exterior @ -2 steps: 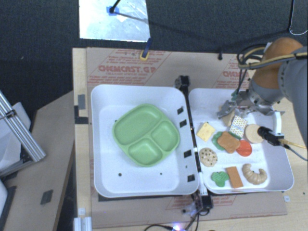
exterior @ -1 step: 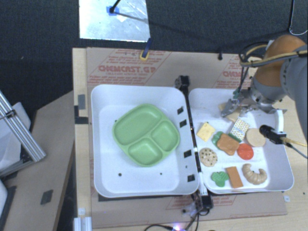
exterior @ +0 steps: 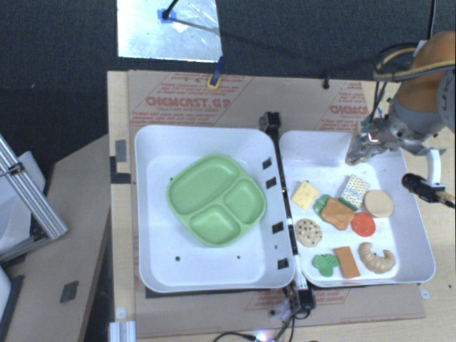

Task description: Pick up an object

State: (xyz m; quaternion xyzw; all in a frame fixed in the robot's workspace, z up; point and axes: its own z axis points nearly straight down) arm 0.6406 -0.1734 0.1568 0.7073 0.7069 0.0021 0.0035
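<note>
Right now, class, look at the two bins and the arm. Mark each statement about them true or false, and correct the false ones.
1. A green divided plate lies in the left bin. True.
2. The toy foods are piled on the plate. False: they lie in the right bin, and nothing lies on the plate.
3. The gripper is over the far end of the right bin, apart from the foods. True.
4. The croissant lies at the far end of its bin. False: it lies near the front edge.
5. The cookie lies close to the divider between the bins. True.
</note>
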